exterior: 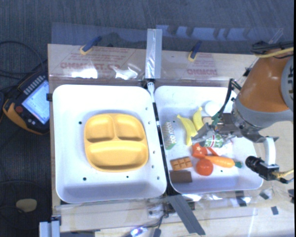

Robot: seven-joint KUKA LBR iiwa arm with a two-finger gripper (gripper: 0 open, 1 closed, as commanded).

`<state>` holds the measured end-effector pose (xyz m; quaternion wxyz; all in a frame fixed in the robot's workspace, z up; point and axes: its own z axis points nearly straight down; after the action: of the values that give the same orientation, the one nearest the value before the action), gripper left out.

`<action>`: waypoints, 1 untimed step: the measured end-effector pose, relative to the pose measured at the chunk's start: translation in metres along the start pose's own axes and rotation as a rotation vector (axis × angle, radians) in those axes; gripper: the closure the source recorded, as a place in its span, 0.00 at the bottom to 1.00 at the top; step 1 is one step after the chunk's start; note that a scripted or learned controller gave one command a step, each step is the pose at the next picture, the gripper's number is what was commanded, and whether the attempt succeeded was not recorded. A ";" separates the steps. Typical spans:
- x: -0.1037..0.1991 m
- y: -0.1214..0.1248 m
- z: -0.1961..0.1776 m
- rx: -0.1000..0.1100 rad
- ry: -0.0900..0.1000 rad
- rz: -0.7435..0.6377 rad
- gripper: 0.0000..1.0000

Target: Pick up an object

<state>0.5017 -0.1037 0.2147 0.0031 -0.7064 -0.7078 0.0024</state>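
Note:
The right bin [246, 184] holds a pile of toy food. A yellow banana [187, 125] lies beside a second yellow piece [198, 115] and a white round thing [210, 106]. Below them are a red piece [199, 150], a red tomato [204, 167], an orange carrot [222, 161], an orange-brown wafer [180, 162] and a dark brown block [181, 177]. A grey and green packet [168, 134] lies by the bin's left wall. My gripper [213, 131] hangs low over the middle of the pile, right above a red, white and green can [216, 141].
The left bin [69, 181] bears a yellow divided plate [116, 141]. The grey arm with its orange band [267, 88] covers the right bin's right side. A black part of the arm [259, 165] juts over the bin's front right corner. A handheld pendant [32, 105] lies left of the bench.

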 end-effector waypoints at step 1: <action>0.000 0.000 0.000 0.000 0.000 0.000 0.00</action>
<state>0.5017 -0.1037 0.2147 0.0031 -0.7065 -0.7077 0.0025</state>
